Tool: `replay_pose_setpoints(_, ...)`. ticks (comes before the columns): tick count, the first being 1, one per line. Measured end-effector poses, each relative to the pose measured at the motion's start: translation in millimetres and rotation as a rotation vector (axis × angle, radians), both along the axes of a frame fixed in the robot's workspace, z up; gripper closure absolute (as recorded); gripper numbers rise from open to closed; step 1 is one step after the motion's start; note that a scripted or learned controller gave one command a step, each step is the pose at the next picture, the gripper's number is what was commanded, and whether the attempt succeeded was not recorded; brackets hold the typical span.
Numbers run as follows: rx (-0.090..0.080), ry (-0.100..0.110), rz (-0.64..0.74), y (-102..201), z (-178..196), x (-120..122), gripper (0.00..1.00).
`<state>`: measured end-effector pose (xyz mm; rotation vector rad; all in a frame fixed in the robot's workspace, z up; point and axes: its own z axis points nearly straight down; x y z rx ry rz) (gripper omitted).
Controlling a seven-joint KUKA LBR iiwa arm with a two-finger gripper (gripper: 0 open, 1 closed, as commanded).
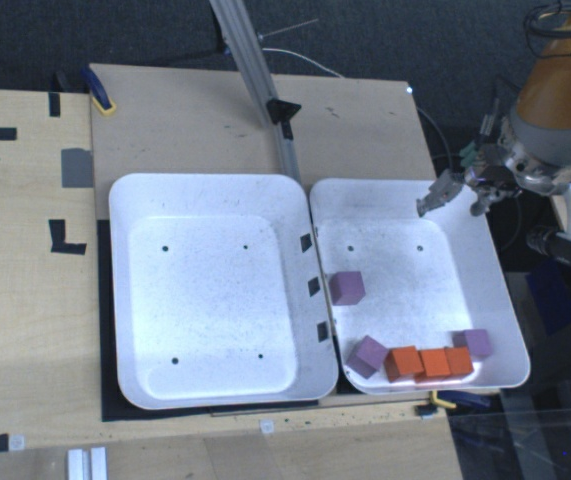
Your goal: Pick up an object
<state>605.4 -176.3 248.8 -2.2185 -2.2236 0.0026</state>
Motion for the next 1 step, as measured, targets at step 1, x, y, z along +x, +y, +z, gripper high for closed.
replay_pose_setpoints(1, 0.003, -0.001, 0.007, 73.8, -23.6, 54.9, 0.00)
